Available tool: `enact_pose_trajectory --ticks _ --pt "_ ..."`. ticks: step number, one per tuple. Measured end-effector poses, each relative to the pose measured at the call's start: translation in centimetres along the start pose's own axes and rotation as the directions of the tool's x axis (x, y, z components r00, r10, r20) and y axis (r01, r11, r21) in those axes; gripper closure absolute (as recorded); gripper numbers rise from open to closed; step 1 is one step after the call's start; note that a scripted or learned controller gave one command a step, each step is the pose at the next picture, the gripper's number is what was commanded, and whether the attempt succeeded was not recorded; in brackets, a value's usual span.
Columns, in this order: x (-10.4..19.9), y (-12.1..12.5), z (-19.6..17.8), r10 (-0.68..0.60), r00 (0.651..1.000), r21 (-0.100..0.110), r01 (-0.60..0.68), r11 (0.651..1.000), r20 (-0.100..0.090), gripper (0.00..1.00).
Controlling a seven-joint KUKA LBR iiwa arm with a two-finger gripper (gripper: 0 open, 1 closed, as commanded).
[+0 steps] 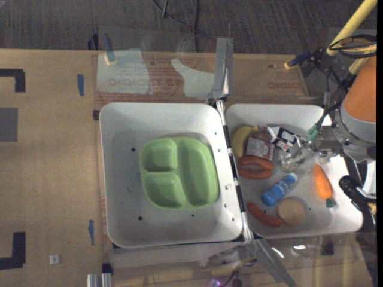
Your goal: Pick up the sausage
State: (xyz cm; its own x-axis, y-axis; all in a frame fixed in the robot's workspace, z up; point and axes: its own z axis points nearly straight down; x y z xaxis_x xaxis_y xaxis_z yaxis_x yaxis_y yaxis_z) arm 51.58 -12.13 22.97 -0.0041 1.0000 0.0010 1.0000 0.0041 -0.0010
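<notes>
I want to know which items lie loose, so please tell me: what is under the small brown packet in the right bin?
The small brown packet lies over part of the yellow banana, and the red sausage lies just below it. Whatever is hidden beneath the packet cannot be seen.

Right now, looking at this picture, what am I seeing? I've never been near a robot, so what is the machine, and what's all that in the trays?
You are looking down at a slant from a camera fixed above a bench. Two shallow white bins sit side by side. The left bin holds a green divided plate. The right bin holds toy food: a banana, two sausages, a carrot, a small blue bottle, a round bun and a packet. The grey and orange shape at the right is a robot arm. Its gripper hovers over the right bin. Its job is to pick up a sausage; I cannot tell that it holds anything.
</notes>
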Motion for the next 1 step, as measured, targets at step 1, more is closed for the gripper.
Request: enact_pose_trajectory --ticks 1 --pt "1.59 -2.64 14.26 0.074 0.997 -0.008 -0.074 0.997 -0.001 0.0"
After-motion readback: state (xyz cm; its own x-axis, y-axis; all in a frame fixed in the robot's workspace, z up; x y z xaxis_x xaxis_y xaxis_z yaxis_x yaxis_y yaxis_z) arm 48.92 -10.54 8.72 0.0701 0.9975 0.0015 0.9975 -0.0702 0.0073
